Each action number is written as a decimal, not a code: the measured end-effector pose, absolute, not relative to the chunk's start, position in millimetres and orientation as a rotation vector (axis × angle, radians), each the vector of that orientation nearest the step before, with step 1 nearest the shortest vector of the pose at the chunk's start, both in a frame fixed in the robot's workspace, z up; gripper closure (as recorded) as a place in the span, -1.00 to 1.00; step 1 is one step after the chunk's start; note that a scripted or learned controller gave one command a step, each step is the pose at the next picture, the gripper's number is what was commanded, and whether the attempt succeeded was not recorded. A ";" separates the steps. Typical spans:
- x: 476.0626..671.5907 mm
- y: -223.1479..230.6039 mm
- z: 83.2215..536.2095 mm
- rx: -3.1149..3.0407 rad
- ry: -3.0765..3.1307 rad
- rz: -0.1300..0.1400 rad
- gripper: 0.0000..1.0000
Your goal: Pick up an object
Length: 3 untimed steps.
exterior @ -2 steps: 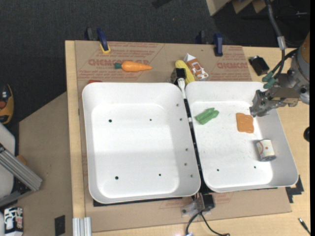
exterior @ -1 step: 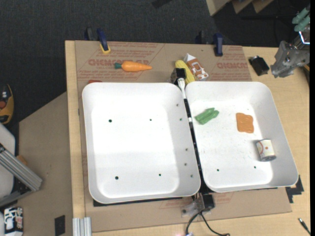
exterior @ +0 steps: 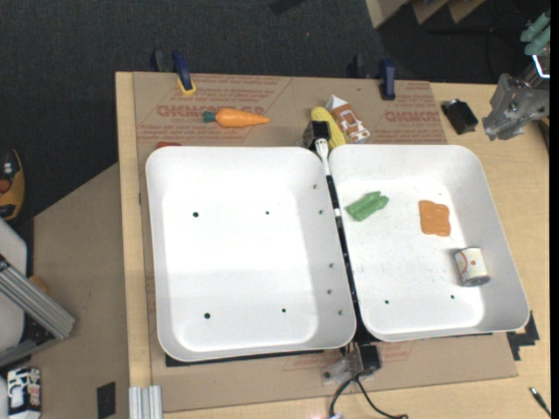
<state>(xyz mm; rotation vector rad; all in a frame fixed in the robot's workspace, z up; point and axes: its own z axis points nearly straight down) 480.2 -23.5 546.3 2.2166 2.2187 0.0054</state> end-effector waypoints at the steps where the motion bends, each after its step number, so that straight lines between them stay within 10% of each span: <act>1: 480.9 -23.3 556.9 2.213 2.217 0.009 1.00; 3: 482.3 -23.0 578.0 2.208 2.212 0.016 1.00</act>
